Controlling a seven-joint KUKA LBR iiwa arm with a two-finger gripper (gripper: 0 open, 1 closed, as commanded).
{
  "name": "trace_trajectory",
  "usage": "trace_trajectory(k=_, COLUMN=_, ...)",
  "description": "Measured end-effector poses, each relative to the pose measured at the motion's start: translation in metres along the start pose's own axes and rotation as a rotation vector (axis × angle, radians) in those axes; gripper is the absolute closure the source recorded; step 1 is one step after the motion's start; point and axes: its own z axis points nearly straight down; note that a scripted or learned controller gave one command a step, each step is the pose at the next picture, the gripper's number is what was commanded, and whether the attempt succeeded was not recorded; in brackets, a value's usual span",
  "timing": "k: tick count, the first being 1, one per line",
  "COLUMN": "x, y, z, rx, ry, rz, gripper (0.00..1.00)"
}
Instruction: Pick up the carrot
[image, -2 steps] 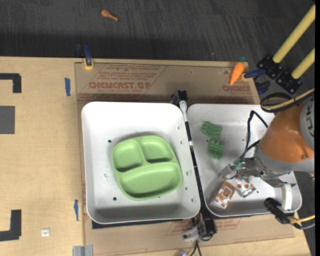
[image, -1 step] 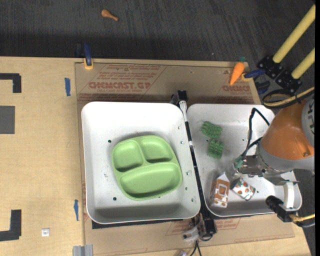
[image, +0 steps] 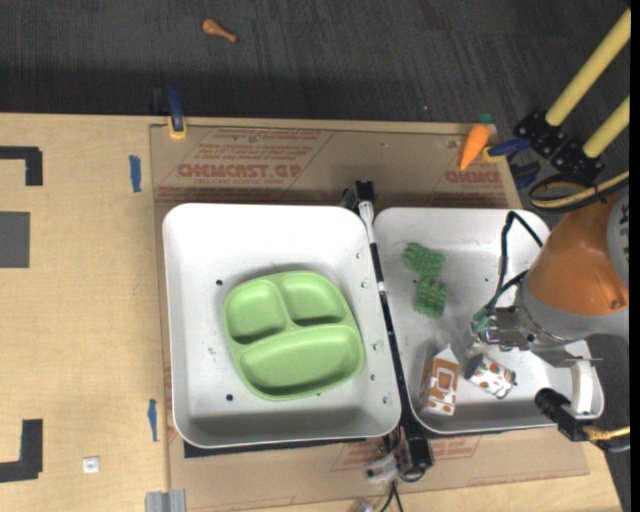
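Hovering low in the right bin, gripper with jaw state impossible to tell. Lying on the table outside the bins, carrot, at about twelve o'clock from the gripper, well apart, just past the right bin's far rim.

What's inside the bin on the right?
The right bin holds two green blocks, a brown carton and an orange-and-white packet. The arm covers its right part, so anything beneath stays hidden.
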Motion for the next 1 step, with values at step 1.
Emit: trace_trajectory(k=1, x=0.0, y=-0.0001, z=0.0, rx=0.0, ry=0.0, rz=0.0, gripper=0.0)
